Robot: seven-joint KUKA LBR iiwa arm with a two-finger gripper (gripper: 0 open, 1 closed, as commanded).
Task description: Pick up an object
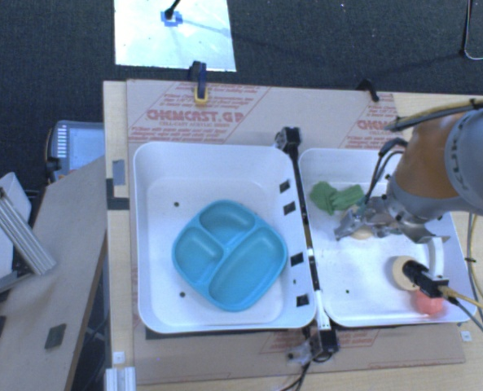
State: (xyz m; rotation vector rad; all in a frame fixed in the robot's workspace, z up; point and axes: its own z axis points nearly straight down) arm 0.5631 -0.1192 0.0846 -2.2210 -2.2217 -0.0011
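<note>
Dark carpet surrounds the table (249, 104), which carries two white bins. The gripper (357, 223) hangs low in the right bin (339, 300), just below a green object (335, 195); whether it is open or closed, I cannot tell. A good grasp needs centring over that object before descending. The arm hides part of the bin floor.

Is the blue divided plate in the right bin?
No, the blue divided plate lies in the left bin.

A robotics lab: grey industrial arm (461, 161) over two shallow white plastic bins (155, 218) (cables trailing), dark carpet (37, 47) below.
</note>
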